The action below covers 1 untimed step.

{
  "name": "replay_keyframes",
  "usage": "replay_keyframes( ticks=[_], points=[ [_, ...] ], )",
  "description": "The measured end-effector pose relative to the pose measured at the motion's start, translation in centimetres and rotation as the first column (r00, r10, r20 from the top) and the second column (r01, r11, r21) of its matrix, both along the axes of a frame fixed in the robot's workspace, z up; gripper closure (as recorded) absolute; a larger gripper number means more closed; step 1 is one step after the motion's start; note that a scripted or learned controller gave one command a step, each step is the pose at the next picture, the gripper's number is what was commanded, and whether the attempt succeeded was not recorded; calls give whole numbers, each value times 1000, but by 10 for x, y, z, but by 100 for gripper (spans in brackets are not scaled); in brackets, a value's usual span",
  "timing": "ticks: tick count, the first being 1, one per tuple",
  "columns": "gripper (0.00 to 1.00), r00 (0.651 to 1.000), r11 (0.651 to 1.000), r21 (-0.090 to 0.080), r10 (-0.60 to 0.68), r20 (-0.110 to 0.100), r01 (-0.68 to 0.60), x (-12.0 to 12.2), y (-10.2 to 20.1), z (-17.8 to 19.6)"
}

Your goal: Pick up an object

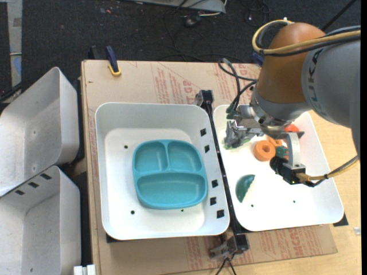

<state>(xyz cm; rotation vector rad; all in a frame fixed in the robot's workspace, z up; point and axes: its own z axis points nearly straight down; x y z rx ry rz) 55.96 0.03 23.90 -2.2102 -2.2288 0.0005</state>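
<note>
The arm (309,67) comes in from the right and its bulky wrist, grey with the orange band, covers much of the upper part of the right bin (321,211), so whatever lies under it cannot be made out. The gripper (236,132) hangs low at the upper left corner of that bin, close to the divider between the two bins; it is a tangle of grey metal and dark cable seen from above, and I cannot tell whether it is released or clenched, nor whether anything sits in it. A pale green smear shows just beneath it on the bin floor, too blurred to name. Just to the right of the gripper lies an orange ring-shaped object (264,150), partly overlapped by the wrist hardware, with a small orange-red piece (293,129) beyond it half hidden by the arm. Nearer the camera from the ring, well apart from the gripper, a small teal object (244,186) rests on the open floor of the right bin. The left bin (109,153) holds a teal divided plate (170,173) with three compartments, lying flat near its middle.
</note>
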Motion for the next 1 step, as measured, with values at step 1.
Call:
replay_keyframes(
  ticks=[1],
  points=[
    [100, 1000, 1000, 0, 0, 4, 0, 10, 52, 7]
  ],
)
